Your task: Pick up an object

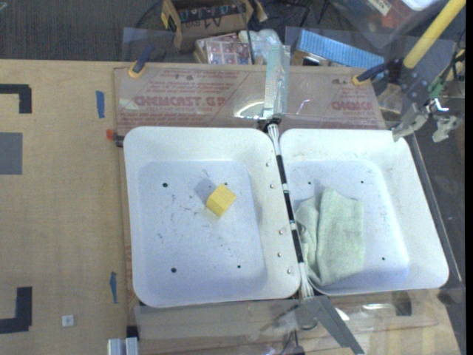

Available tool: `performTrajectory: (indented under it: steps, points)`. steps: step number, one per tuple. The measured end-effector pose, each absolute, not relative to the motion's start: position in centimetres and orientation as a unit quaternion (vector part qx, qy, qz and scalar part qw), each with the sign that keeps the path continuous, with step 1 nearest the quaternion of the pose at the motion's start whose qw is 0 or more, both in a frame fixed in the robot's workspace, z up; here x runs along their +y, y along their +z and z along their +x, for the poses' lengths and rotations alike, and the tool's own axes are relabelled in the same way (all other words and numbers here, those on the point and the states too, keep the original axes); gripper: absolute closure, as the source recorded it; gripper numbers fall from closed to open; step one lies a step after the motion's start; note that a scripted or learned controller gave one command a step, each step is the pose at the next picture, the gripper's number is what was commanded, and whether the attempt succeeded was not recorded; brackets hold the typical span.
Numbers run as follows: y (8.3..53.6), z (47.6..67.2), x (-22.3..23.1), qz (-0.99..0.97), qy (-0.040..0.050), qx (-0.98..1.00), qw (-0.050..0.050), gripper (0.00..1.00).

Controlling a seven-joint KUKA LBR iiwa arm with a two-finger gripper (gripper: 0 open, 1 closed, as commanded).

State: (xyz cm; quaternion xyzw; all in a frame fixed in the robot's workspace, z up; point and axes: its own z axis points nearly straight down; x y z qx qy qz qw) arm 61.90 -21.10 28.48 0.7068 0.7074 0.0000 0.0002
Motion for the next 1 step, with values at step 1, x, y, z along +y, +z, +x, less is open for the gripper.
performTrajectory:
  steps: [1]
  points:
    - [29.64, 62.00, -21.10, 0.706, 0.0006, 0.708, 0.003, 1.00]
